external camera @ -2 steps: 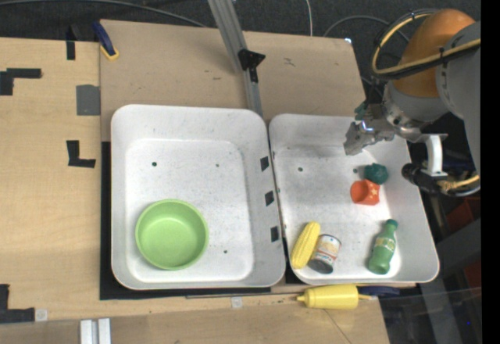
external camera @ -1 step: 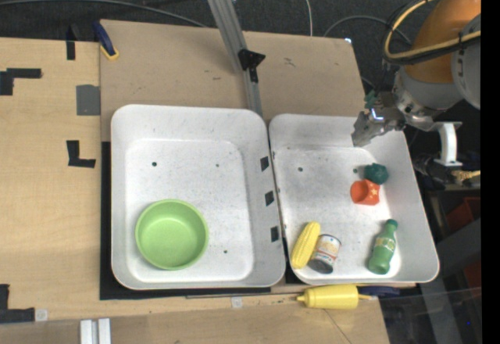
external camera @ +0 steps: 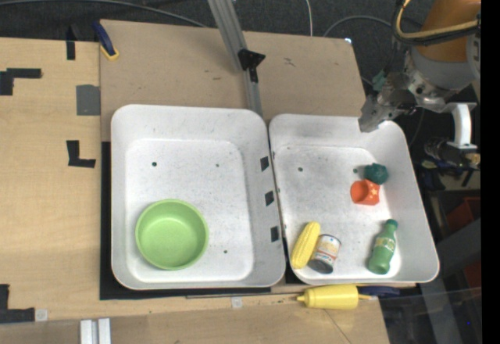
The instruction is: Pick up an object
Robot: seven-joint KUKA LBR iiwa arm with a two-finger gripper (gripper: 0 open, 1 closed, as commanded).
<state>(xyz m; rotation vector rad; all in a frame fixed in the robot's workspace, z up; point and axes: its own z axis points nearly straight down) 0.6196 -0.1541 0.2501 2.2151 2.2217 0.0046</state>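
Gripper (external camera: 373, 117) above right bin's (external camera: 291, 139) far rim

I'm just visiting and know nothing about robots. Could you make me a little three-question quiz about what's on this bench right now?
1. True or false: the green bowl sits in the left bin.
2. Which item lies outside both bins, by the near edge of the bench? A) the green bottle B) the yellow mustard bottle C) the small can
3. Fill in: the toy corn cob lies right beside the small ____ in the right bin.

Key
1. True.
2. B; the green bottle and the can both lie in the right bin.
3. Can; they look to be touching. The gripper is over the far rim of that bin, away from them.
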